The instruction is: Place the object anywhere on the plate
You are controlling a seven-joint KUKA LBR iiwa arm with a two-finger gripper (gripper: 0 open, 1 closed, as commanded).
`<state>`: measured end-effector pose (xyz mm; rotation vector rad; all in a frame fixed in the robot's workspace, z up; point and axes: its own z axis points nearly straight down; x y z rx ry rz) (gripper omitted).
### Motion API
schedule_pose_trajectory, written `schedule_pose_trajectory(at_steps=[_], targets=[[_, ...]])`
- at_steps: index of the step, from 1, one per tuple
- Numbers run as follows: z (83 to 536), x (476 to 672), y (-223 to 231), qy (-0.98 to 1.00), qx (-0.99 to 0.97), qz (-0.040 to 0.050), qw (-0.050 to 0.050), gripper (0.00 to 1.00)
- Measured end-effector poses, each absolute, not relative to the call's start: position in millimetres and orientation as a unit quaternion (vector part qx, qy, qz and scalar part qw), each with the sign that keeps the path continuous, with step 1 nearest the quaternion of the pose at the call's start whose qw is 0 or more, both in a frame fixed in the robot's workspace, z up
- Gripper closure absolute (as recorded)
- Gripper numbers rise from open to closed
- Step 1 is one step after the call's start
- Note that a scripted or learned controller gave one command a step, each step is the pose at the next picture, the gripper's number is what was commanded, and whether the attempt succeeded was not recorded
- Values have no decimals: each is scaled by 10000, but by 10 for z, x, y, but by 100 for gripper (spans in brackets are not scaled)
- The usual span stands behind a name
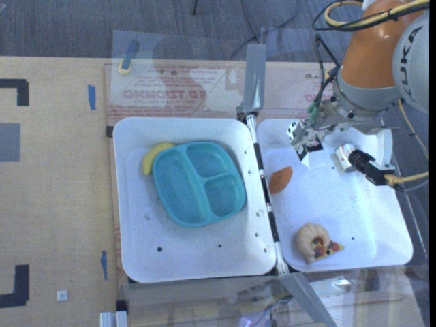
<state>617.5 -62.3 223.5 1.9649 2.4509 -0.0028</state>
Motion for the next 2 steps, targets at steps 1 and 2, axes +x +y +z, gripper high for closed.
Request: schedule_pose_trajectory(at_steps=[1,2], targets=[[1826,5676,499,7892,6142,-7,-5,100],[1829,5678,494,7889,6145,-5,-3,0]])
